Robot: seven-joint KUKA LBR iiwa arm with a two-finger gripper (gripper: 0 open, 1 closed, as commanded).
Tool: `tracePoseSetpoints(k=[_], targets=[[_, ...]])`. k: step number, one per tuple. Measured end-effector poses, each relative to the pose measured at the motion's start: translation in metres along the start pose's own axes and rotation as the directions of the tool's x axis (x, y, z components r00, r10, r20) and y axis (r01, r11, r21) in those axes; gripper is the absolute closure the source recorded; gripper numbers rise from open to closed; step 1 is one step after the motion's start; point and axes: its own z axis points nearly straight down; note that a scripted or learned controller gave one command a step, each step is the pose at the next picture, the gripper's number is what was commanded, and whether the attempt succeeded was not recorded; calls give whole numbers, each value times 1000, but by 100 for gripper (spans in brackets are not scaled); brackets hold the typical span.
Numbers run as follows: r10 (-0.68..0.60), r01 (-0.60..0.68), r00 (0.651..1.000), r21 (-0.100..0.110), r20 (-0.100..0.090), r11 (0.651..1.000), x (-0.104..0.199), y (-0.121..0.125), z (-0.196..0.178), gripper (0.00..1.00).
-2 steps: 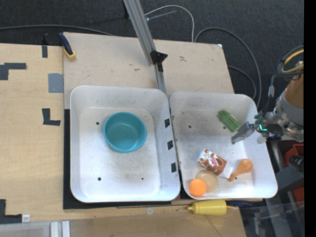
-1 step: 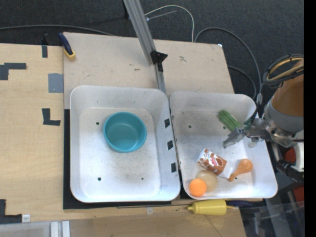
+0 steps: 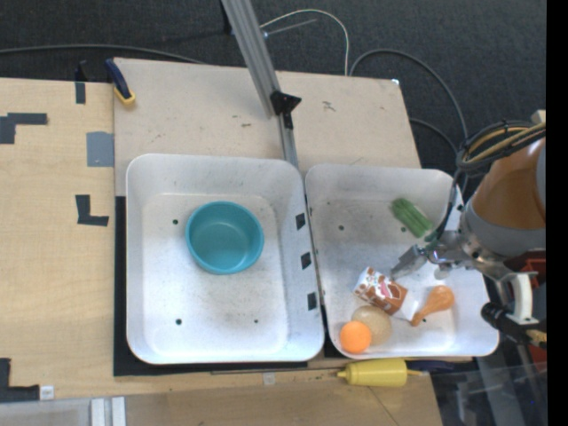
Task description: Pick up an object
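Observation:
The right bin [image 3: 355, 189] holds a green pickle-shaped toy [image 3: 411, 215] near its far side. A red and white snack packet [image 3: 382, 291], a tan drumstick toy [image 3: 433, 303], a beige egg-shaped thing [image 3: 373, 322] and an orange ball [image 3: 356, 336] lie near its front. My gripper [image 3: 422, 265] hangs over the right bin, between the green toy and the packet. It is open, and nothing sits between its fingers. One fingertip [image 3: 402, 265] points toward the packet's upper edge.
A teal bowl [image 3: 224, 237] sits in the left bin [image 3: 151, 327]. A yellow bottle [image 3: 377, 374] lies on the bench just in front of the right bin. A slanted metal pole [image 3: 257, 51] rises behind the bins. Cables run at the back right.

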Motion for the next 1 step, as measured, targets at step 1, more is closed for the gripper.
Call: tracePoseSetpoints(k=[1], targets=[[-1,1,1000,-7,1,1000,0,1,35,0]])
